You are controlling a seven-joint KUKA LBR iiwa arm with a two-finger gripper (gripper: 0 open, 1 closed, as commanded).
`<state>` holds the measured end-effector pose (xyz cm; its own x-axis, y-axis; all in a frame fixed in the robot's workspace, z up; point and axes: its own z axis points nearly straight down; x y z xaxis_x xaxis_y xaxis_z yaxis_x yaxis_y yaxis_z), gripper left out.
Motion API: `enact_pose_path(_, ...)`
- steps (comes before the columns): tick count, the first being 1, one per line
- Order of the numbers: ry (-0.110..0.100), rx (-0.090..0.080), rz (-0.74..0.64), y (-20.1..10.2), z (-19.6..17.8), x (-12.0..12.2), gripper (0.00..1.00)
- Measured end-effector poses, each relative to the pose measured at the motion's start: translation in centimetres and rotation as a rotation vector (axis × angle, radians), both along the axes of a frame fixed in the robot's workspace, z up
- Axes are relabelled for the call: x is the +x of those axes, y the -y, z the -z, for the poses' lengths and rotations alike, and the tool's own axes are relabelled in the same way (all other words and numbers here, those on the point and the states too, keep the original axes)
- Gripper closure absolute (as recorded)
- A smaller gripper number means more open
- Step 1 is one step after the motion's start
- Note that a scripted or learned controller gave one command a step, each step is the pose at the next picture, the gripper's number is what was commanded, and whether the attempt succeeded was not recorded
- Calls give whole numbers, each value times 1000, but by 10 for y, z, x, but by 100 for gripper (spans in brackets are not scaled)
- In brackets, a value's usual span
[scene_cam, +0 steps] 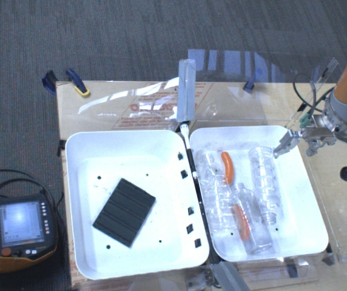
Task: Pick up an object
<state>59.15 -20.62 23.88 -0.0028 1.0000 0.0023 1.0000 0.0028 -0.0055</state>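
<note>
You saw the end effector (290, 139) positioned above the far right corner of the right bin (314, 190); whether it was wide or narrow could not be told. Inside the right bin lay clear plastic bottles (264, 177) and two orange pieces (227, 167). To the left of the right bin, the left bin (82, 162) held a black ribbed pad (124, 212). A handheld controller (17, 226) sat left of that.
</note>
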Motion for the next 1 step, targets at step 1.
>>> enact_pose_path(1, -2, 1, -127, -56, 104, 13, 0)
